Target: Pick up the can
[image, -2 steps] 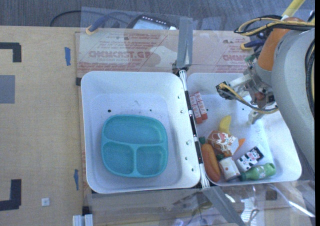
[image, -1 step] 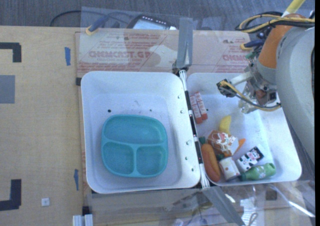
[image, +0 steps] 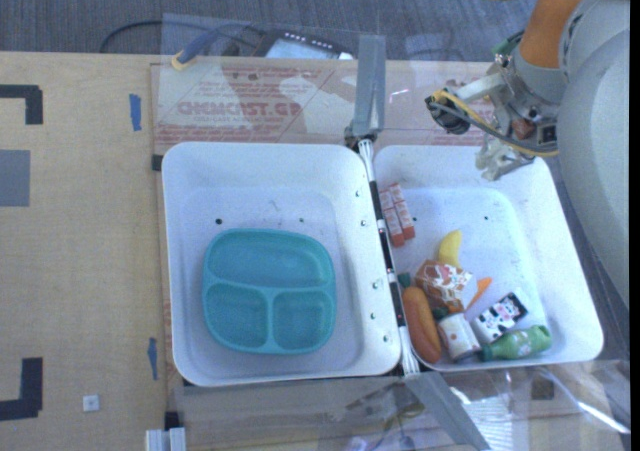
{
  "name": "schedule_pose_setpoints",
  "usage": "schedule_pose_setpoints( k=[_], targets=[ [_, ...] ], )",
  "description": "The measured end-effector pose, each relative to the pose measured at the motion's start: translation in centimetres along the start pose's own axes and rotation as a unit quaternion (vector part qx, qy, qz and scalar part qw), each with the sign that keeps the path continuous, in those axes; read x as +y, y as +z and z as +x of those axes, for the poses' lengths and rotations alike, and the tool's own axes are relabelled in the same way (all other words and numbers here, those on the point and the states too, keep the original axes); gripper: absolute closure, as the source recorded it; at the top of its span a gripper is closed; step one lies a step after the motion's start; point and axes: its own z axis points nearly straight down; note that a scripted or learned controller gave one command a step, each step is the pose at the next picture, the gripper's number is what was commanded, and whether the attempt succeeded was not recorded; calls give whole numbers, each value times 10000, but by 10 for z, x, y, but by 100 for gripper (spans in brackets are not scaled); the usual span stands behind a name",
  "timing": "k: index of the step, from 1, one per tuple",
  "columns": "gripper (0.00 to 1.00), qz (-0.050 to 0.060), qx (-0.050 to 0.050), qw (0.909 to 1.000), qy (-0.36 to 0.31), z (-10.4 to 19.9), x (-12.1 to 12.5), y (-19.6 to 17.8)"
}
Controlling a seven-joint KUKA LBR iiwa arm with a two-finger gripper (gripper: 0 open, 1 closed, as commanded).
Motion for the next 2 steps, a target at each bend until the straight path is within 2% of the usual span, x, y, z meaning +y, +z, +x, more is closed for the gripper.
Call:
schedule_pose_setpoints(
  k=[1, 2],
  targets=[
    [100, 1, 4, 10000, -13, 3, -60, -55],
    [100, 3, -7, 10000, -28, 2, -131, -56]
  ],
)
